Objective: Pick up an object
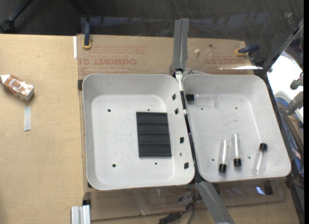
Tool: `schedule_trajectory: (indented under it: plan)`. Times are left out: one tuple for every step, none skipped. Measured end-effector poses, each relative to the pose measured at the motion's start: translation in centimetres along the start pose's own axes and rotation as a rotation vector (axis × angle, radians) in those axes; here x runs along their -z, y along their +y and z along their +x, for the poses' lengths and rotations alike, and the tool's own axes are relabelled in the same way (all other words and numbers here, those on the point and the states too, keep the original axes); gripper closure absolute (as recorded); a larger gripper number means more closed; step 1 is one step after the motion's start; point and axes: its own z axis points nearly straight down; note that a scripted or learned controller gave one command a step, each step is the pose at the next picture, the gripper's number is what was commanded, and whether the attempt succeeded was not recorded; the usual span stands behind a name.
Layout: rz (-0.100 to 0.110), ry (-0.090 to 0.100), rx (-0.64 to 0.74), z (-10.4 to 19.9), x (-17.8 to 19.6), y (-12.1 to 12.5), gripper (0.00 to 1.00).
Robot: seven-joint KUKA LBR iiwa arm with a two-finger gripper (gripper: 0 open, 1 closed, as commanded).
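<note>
A black ribbed rectangular block (154, 134) lies flat in the middle of the left bin (96, 92). Several clear tubes with black caps lie in the right bin (260, 92). Two of them (223, 155) (236, 150) rest side by side near the front with caps toward the front. Another tube (260, 158) lies to their right with its cap toward the back. One more tube (200, 100) lies near the back left corner, its cap against the divider.
Grey, shiny hardware (294, 85) stands beyond the right bin's right wall. A small orange-and-white box (18, 88) and a pale strip (27, 119) lie on the wooden table at left. Cardboard (125, 56) clamped at two corners lies behind the bins.
</note>
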Motion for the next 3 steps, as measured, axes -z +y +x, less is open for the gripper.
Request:
schedule_trajectory:
  plan:
    - [0.0,-0.002,0.233,0.21,9.39,-0.12,0.0]
    - [-0.001,-0.006,0.231,0.05,10.32,-0.06,1.0]
    - [-0.001,-0.006,0.231,0.05,10.32,-0.07,0.0]
